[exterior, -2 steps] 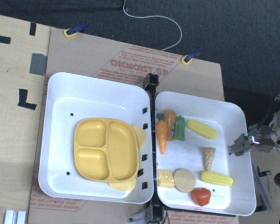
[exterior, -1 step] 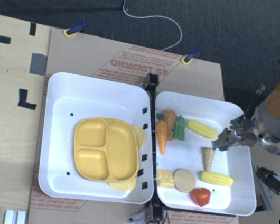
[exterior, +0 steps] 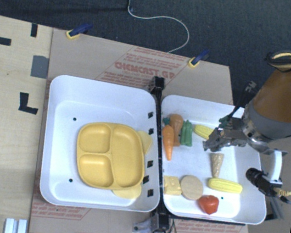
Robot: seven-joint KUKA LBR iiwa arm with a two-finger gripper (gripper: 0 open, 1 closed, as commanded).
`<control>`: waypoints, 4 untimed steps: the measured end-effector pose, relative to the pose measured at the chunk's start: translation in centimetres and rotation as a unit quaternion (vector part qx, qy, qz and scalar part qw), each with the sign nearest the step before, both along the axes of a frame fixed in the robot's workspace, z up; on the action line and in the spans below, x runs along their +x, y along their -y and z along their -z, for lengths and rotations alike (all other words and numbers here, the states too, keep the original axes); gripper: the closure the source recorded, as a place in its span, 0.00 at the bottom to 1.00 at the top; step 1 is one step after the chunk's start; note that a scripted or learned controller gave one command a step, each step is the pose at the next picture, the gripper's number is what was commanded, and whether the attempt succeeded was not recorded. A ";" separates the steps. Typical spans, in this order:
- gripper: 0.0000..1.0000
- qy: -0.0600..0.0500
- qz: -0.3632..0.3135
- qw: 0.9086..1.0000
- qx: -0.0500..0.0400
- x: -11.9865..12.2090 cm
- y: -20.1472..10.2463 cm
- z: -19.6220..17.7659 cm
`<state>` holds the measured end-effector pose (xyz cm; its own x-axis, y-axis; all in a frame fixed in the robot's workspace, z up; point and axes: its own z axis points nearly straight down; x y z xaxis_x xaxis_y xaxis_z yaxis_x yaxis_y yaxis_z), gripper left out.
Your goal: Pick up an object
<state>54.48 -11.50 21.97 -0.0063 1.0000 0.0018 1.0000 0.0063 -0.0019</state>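
Glossy white plastic bins [exterior: 60, 126]; matt yellow plastic tray [exterior: 110, 154].

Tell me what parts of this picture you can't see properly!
- Gripper: its fingers are a dark blur, too small to tell whether they hold anything.
- Flat yellow piece: mostly hidden beneath the yellow tray, so its shape is unclear.
- Arm: cut off by the right edge.

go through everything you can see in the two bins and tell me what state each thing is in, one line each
Yellow tray: flat in the left bin, right side up.
Carrot: lying in the right bin by the divider.
Green vegetable: lying beside the carrot.
Corn cob: lying on its side.
Tomato: resting near the front edge.
Round cookie: flat.
Gripper: low over the right bin, holding nothing visible.
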 end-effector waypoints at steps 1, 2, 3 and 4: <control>1.00 0.000 0.000 1.000 0.000 2.6 -4.8 0.8; 1.00 0.001 0.000 1.000 0.000 3.8 -9.4 -1.1; 1.00 -0.001 0.003 1.000 -0.002 4.0 -8.3 0.7; 1.00 0.000 0.003 1.000 -0.001 4.0 -7.5 0.3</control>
